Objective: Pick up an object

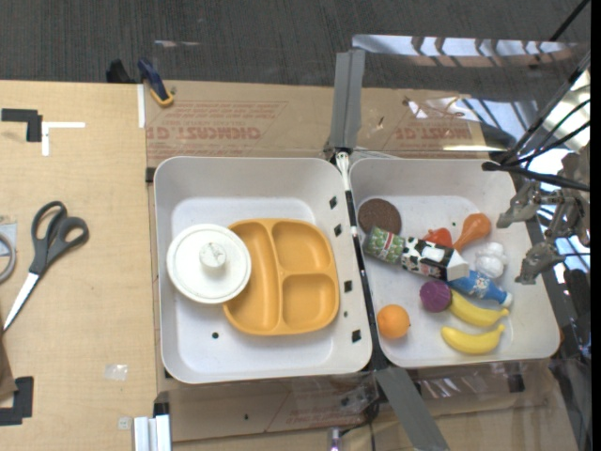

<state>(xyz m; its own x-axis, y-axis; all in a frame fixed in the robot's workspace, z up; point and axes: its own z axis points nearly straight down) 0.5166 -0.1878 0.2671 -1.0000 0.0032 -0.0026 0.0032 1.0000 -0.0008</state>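
Two shallow white bins sit side by side on the wooden bench. Far left on the bench top, black-handled scissors [42,247] lie apart from both bins. Left white plastic bin [169,346] holds a round white lid-like dish [209,262] with a small knob, resting on the left edge of a yellow-orange divided plastic tray [286,275] with three compartments. Right white plastic bin [526,346] holds the loose objects. Near its upper left, a flat dark brown round disc [379,216]. Just below it, a green, white and black-patterned carton [406,251] lies on its side, slanting down to the right. Lower left corner of that bin: small orange ball-shaped fruit [392,321], apart from the rest. Small red-orange piece [439,238] sits just above the carton's right end. Purple round toy [435,295] lies below the carton, touching the yellow toy bananas [474,325], two of them stacked near the front wall. Blue and white bottle-like toy [481,282] lies just above the bananas. Orange pear-shaped toy [473,226] sits toward the back right. Metal two-finger gripper [531,238] hangs over the bin's right wall, at the right of the cluster, nothing between its fingers; fingers look spread, open, clear of every object.
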